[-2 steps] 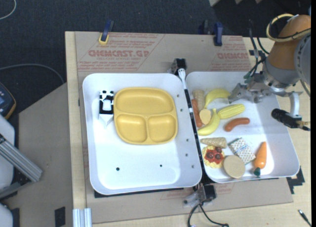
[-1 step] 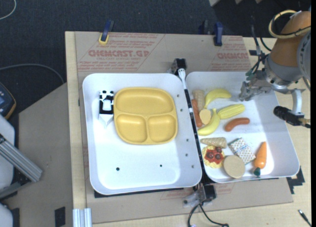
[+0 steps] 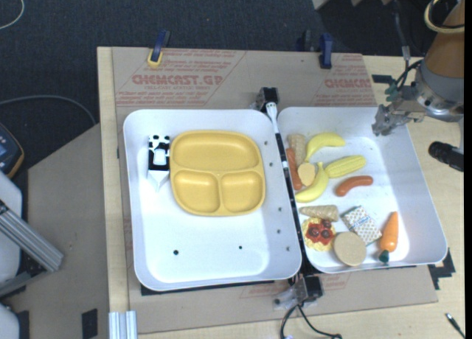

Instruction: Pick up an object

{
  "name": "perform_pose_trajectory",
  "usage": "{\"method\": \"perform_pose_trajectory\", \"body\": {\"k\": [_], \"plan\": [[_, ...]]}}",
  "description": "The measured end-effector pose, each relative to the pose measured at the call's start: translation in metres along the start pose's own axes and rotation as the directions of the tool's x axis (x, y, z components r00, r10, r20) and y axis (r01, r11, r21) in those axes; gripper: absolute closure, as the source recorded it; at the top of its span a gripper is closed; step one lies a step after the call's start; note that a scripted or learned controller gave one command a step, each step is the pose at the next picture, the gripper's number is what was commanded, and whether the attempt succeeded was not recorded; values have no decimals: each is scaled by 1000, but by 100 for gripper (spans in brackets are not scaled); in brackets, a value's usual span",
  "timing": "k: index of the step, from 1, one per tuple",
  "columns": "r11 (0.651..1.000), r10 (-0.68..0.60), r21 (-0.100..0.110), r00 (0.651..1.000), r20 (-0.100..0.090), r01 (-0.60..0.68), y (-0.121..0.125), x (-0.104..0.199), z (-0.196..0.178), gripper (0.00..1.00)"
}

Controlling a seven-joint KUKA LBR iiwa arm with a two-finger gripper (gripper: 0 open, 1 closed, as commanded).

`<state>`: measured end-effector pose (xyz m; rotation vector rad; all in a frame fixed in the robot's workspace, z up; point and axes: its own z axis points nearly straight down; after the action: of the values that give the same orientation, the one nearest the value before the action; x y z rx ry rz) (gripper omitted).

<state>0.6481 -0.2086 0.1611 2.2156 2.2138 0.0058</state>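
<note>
Toy food [image 3: 335,197] is piled in the right bin [image 3: 413,183]; "CHEMCAST" is printed on the far board [image 3: 221,72]; the gripper [image 3: 389,118] jaws' state cannot be told.

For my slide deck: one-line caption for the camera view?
Pincer above right white bin of toy food; yellow divided plastic tray in left bin.
</note>
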Motion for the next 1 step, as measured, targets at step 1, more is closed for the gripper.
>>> {"method": "perform_pose_trajectory", "body": {"k": [1], "plan": [[1000,-2,0,1000,0,2,10,0,-61,100]]}}
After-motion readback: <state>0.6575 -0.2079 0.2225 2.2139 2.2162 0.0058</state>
